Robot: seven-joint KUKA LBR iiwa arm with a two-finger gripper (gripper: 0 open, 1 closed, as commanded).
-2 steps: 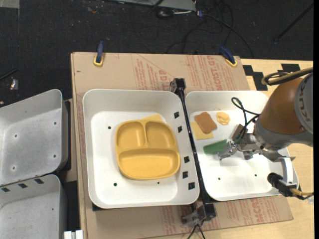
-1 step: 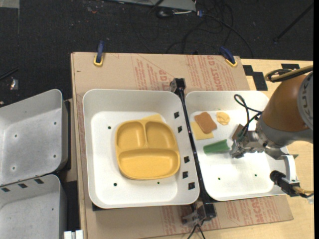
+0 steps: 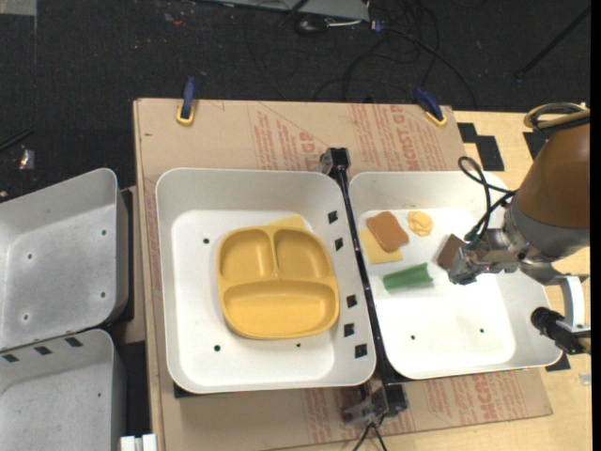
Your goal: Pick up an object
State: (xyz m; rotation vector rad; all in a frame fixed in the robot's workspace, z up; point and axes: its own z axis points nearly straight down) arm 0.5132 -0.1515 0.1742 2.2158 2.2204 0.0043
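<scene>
The right bin (image 3: 488,346) holds a green block (image 3: 407,278), a brown slab (image 3: 386,230) lying on a pale yellow piece (image 3: 376,249), and a small orange-yellow lump (image 3: 420,222). My gripper (image 3: 457,263) hangs low in this bin, just right of the green block and apart from it. The arm's orange band (image 3: 562,181) rises above it at the right edge.
In the left bin (image 3: 188,346) lies a yellow divided tray (image 3: 278,283). A dark divider strip (image 3: 355,261) runs between the two bins. Bare bin floor stretches along the front of the right bin. White panels (image 3: 56,252) lie off the bench at the left.
</scene>
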